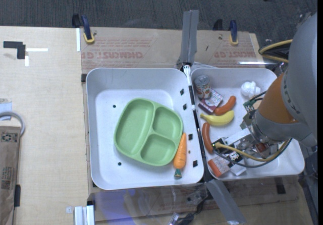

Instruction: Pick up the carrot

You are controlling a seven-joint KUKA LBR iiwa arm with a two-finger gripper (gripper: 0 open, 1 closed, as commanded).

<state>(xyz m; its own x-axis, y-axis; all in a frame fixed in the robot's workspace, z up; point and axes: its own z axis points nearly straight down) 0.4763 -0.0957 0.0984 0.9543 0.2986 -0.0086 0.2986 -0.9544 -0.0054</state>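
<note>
Beside the green plate (146, 133) lies the carrot (180, 152).

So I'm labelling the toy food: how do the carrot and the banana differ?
The carrot is orange, straight and tapered, with a green stem end; the banana is yellow and curved. The carrot lies in the left bin beside the green plate; the banana lies in the right bin. Both lie flat.

"CHEMCAST GP", upside down, twice on cardboard sheet (151, 47) behind bins

One carrot (180, 152), two sausages (225, 105), one banana (219, 118)
</note>
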